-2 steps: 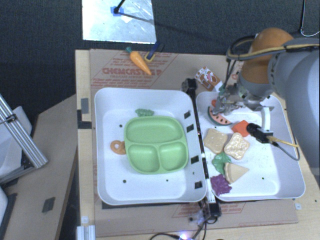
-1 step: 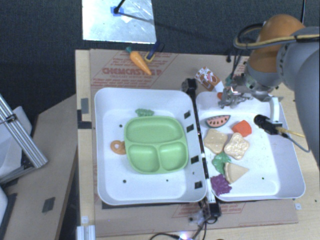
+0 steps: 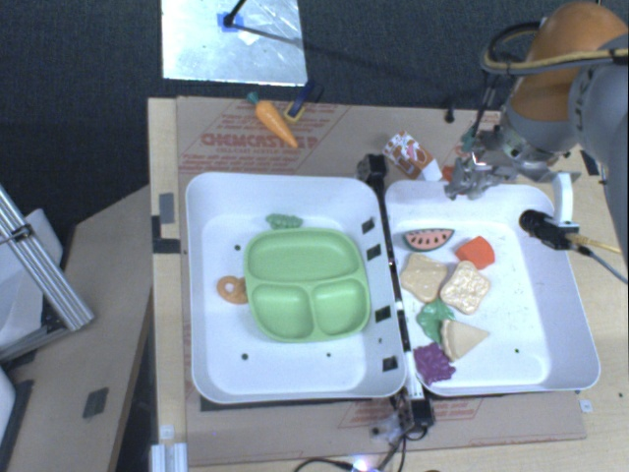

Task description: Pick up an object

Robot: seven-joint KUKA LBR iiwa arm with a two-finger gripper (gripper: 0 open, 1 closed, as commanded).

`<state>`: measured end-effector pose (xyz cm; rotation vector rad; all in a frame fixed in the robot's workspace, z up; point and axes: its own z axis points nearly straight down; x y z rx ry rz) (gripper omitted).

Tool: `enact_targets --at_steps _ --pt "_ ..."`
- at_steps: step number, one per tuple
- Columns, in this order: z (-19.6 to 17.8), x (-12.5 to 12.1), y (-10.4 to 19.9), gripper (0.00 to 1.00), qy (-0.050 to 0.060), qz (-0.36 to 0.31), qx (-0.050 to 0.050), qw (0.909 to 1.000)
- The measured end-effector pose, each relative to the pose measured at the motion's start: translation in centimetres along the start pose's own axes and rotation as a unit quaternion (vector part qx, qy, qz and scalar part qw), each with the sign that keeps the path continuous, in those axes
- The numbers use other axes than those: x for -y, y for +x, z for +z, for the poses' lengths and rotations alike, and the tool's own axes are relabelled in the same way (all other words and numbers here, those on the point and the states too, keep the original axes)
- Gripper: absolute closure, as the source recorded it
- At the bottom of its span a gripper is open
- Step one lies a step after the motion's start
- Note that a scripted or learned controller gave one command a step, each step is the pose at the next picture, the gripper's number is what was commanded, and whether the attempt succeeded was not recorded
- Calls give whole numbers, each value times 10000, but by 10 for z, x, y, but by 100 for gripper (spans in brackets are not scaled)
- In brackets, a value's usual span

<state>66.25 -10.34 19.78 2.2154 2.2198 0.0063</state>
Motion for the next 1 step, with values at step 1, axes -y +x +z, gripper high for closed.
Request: enact_targets --at_steps 1 --pt "-29 -1 0 100 11 -13 -5 10000"
